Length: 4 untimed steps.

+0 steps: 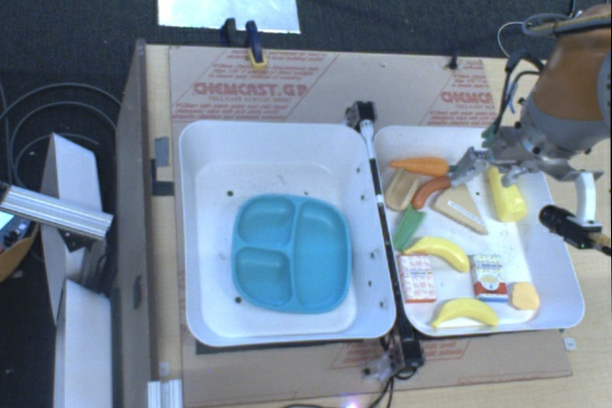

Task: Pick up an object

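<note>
Gripper (pixel 499 165) hangs low over the far part of the right bin (pixel 574 287), just above the yellow corn cob (pixel 507 196); whether it is spread or pinching I cannot tell. The reach looks under way, nothing lifted. Next it must settle squarely over the cob. Beyond the cob lies the carrot (pixel 421 166).

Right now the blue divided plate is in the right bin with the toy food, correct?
Not quite. The camera view shows the blue divided plate in the left bin. The toy food, such as the bananas, lies in the right bin.
</note>
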{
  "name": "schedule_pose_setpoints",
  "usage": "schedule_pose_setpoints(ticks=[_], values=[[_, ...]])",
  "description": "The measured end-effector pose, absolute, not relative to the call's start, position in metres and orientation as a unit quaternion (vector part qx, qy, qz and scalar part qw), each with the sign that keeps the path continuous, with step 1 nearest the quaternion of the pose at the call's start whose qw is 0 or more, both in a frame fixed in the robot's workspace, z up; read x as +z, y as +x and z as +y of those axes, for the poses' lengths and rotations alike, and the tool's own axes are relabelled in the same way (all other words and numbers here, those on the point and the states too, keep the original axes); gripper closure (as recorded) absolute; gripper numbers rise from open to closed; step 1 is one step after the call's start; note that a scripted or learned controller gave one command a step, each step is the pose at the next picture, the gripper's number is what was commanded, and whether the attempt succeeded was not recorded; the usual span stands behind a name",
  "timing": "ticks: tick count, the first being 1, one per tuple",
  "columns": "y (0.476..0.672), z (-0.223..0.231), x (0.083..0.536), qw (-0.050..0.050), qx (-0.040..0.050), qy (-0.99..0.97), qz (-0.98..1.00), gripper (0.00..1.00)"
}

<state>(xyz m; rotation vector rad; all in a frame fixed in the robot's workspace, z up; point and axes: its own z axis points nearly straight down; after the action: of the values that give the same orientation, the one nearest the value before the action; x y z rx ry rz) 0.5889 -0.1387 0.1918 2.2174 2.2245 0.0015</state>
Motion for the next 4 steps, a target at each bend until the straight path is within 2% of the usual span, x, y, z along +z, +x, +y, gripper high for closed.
schedule_pose_setpoints(ticks=[1, 2, 3, 4], values=[[0.622, -0.106, 0.101, 0.007, 0.0042, 0.707, 0.708, 0.00], [0.613, -0.087, 0.091, 0.011, 0.0024, 0.706, 0.708, 0.00], [0.611, -0.088, 0.091, 0.012, 0.0045, 0.707, 0.707, 0.00], [0.630, -0.090, 0.091, 0.003, -0.0030, 0.706, 0.708, 0.00]])
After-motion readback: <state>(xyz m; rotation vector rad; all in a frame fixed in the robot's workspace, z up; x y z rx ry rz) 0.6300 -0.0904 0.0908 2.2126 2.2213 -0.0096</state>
